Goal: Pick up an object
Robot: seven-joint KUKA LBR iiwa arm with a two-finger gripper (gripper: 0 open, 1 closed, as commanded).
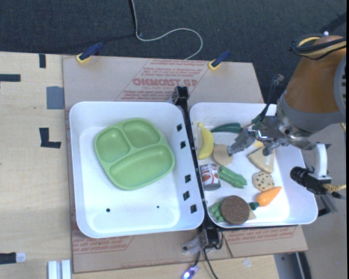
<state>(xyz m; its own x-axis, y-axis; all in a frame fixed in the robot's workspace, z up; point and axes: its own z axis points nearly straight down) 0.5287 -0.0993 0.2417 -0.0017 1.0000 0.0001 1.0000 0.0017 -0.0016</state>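
My gripper (253,145) hangs over the middle of the right bin (299,214), open, its fingers spread with nothing held between them. One fingertip (235,147) sits just above a beige round piece (222,154). The other is near a pale cheese wedge (262,163). A yellow banana (205,142) lies along the bin's left wall. A green pepper (225,128) lies behind the gripper. In front of it are a small soda can (209,176), a green pickle (232,177), a spotted cracker (262,181), an orange carrot (268,196) and a brown burger patty (235,210).
The left bin (87,214) holds a green divided plate (135,153). A black divider (187,150) runs between the bins. The arm's grey and orange body (314,92) stands over the right bin's far right corner. A black fitting (305,179) sticks out at the right rim.
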